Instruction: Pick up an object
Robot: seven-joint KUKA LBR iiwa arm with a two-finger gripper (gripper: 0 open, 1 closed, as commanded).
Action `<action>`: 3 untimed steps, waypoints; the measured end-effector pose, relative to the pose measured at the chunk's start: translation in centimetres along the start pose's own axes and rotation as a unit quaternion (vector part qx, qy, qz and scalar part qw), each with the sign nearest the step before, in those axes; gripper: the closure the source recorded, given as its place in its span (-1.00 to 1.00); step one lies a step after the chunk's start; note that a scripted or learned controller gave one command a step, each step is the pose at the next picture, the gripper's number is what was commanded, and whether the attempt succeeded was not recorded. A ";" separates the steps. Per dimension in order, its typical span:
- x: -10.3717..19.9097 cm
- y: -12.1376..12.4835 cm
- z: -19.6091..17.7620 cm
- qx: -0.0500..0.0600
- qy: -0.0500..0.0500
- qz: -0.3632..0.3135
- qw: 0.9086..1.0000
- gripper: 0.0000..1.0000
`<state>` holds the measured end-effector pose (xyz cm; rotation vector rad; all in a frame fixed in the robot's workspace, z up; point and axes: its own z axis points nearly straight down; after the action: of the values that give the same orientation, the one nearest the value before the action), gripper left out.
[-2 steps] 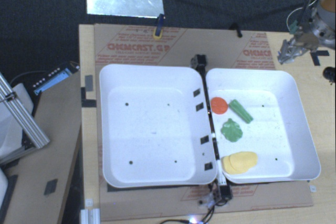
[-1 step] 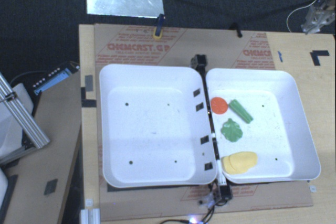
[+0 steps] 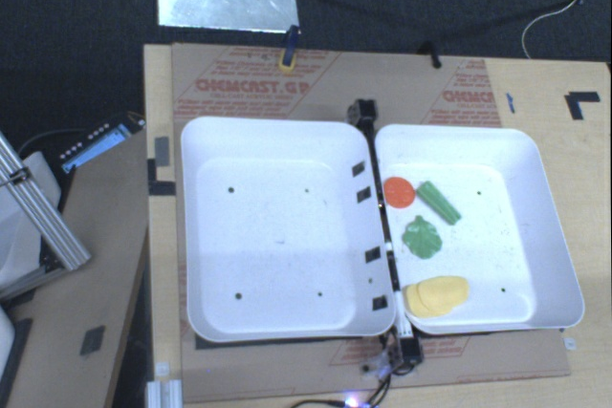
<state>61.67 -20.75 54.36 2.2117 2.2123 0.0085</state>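
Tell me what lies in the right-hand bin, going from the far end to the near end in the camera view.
Orange disc and green stick side by side at the far end → green leafy piece → yellow lump nearest.

Four small objects lie apart in the right bin (image 3: pixel 535 205), along its left side: orange disc (image 3: pixel 399 193), green stick (image 3: pixel 439 203), green leafy piece (image 3: pixel 422 237), yellow lump (image 3: pixel 438 295) nearest.

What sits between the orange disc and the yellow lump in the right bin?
The green leafy piece lies between the orange disc and the yellow lump, seen from the overhead camera.
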 end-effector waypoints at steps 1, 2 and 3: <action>0.3 -4.7 25.0 0.012 0.005 0.000 1.000 1.00; 0.1 -2.9 8.2 -0.004 -0.001 -0.002 1.000 1.00; 0.0 -9.3 0.0 0.001 0.001 0.000 1.000 1.00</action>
<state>52.34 -20.72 54.19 2.2130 2.2134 0.0082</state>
